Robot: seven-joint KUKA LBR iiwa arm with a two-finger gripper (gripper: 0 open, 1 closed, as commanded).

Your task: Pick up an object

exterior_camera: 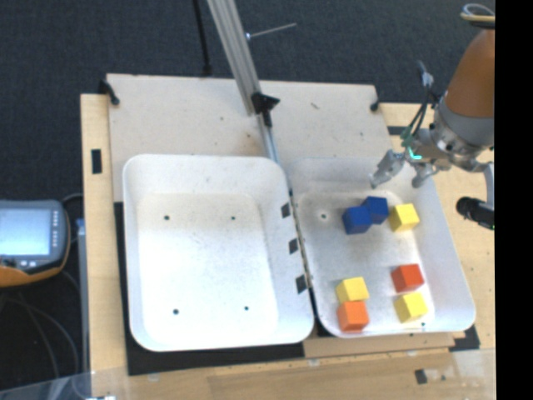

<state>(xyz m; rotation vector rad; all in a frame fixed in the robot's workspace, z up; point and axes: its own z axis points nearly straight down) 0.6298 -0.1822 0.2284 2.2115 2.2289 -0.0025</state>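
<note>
With my gripper hanging spread and empty, I take the blue block just below-left of it, squaring across its sides clear of the yellow cube touching it, ignoring farther blocks.

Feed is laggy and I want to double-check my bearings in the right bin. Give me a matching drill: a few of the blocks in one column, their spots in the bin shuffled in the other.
Things:
1. blue plastic block
2. orange cube
3. red cube
4. yellow cube by the blue block

Places:
A. right of the blue one, touching or nearly so
B. bin's near edge, just below a yellow cube
C. nearest the claw, mid-bin
D. right side, just above another yellow cube

Pairs: 1-C, 2-B, 3-D, 4-A
</note>
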